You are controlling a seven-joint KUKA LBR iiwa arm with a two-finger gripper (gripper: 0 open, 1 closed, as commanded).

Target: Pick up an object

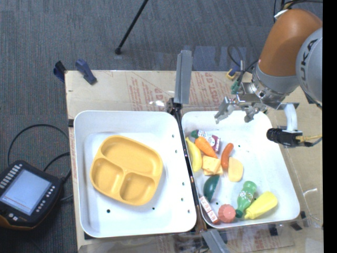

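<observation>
From where I stand, the arm (288,41) comes in at the upper right of the frame, its orange band bulging above the wrist. The gripper (235,112) hangs over the upper edge of the right bin (274,157), and its two fingers (221,113) are spread apart with nothing between them. It sits well above and apart from the toys below.

The things to be picked lie heaped in the right bin, in the lower right of the frame. Near the divider a yellow banana (193,155) lies lengthwise, touching an orange carrot (205,147) that slants across it. Just above the carrot is a small dark packet (212,139). A second, thinner carrot (227,155) stands almost upright in the picture beside a yellow cheese wedge (212,166), and a pale yellow slice (235,169) rests against that wedge on its right. Below them lies a dark green avocado-shaped piece (210,187). Along the bin's lower edge I see a small wrapper (206,206), a pink round piece (227,213), a green bottle-like toy (244,195) and a yellow corn-like piece (261,205) touching it.

The left bin (84,136) holds a yellow divided plate (126,169), flat, in the centre left of the frame. A handheld controller (26,191) rests on the floor at lower left.
</observation>
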